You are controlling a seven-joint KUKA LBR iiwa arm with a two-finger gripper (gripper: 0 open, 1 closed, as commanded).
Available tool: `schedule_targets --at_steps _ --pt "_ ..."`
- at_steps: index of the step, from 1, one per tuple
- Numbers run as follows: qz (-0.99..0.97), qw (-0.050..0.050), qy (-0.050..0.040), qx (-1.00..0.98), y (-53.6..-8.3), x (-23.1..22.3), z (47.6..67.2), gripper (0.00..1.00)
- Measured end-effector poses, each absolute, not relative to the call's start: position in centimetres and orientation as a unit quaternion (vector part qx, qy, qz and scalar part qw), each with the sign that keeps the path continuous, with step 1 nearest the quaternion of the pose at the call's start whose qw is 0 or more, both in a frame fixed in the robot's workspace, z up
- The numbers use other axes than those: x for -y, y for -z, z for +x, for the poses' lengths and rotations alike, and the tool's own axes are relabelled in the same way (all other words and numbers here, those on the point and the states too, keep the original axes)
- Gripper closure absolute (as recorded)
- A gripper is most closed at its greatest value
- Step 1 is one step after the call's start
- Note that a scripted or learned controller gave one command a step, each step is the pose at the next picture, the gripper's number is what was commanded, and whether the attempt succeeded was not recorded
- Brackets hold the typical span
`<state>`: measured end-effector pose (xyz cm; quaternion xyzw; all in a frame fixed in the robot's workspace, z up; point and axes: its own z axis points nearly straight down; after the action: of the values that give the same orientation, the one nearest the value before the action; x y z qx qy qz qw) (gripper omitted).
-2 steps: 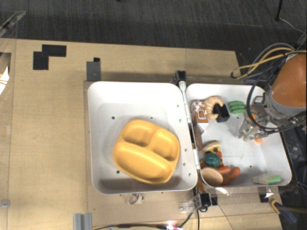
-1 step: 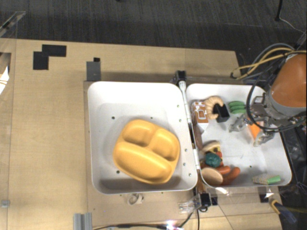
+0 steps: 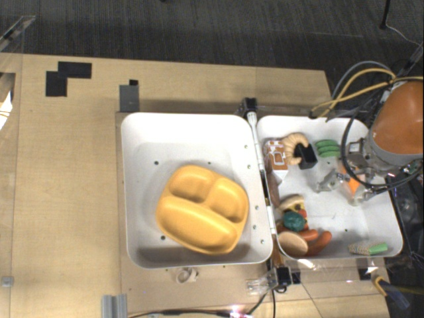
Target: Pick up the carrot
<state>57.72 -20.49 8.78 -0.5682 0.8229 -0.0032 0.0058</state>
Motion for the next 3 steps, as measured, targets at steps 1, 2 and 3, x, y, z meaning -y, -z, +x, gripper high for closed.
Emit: schedule_targets --at_steps 1,2,3 --pt "-0.567 0.012 0.0070 -0.824 -10.3 20.4 58.2 1.00" --pt "-0.470 0.005 0.0019 -0.883 -14.2 17.0 54.2 1.00" --pt "-0.805 0.005 0.0042 -0.594 -16.7 20.1 57.5 1.00"
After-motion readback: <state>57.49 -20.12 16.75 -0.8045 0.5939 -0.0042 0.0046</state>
